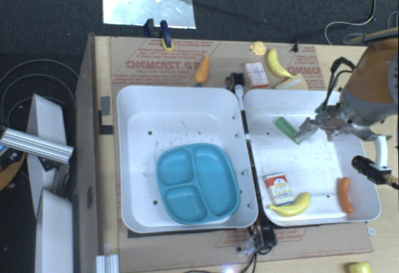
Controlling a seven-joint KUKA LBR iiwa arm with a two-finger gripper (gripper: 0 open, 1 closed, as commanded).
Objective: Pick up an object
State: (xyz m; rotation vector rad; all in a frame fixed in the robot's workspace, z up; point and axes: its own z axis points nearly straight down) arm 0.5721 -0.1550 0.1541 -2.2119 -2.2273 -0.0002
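Note:
The right white bin (pixel 358 212) holds a green block (pixel 285 126) at its upper middle, and a small red-and-white box (pixel 278 187), a yellow banana (pixel 293 204) and an orange sausage-shaped piece (pixel 345 195) near its front. My gripper (pixel 304 131) reaches in from the right and sits low in this bin, its tip right against the green block's right end. The view is too coarse to tell whether it grips the block. The left white bin (pixel 140 122) carries a blue divided plate (pixel 197 182).
Behind the bins on the cardboard lie an orange carrot (pixel 202 70), a small box (pixel 255 74), another banana (pixel 277 63) and a pale green piece (pixel 290 83). A ridge (pixel 245 134) separates the two bins. The arm's grey body (pixel 374 85) overhangs the right bin's far corner.

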